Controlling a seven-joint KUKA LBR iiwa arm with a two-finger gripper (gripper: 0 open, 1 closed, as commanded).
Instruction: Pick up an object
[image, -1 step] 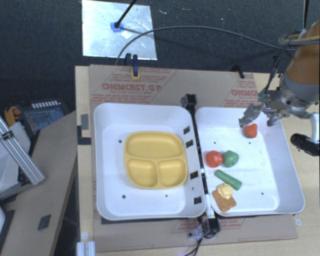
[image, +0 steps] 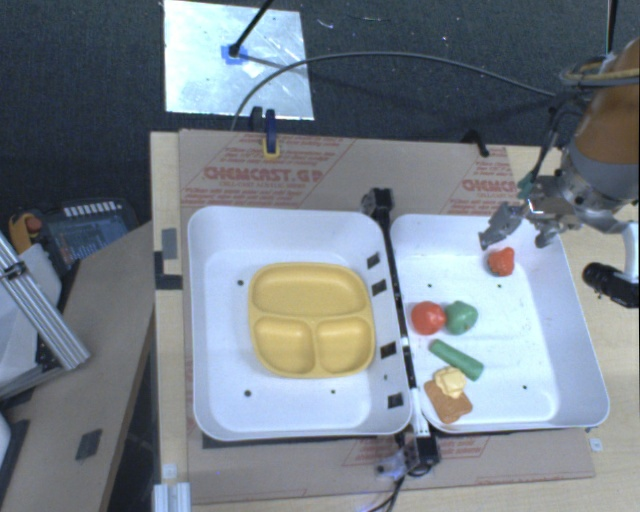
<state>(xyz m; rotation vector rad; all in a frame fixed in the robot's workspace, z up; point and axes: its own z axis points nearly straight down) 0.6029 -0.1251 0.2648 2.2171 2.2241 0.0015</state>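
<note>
The claw (image: 518, 230) hangs over the back of the right bin (image: 575, 375), fingers spread, nothing between them. Just below it lies a small orange-red piece (image: 501, 261), loose on the white floor. Nearer the middle, a red tomato (image: 428, 317) touches a green round piece (image: 461, 317); a green pickle (image: 457, 359) and a yellow-orange lump (image: 449, 391) lie in front. The left bin (image: 215, 235) carries a yellow divided tray (image: 308, 318).

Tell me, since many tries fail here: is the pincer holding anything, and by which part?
Nothing is held. The pincer hangs open above the right bin, its fingers spread, with the small red-orange object lying just below it on the bin floor.
</note>
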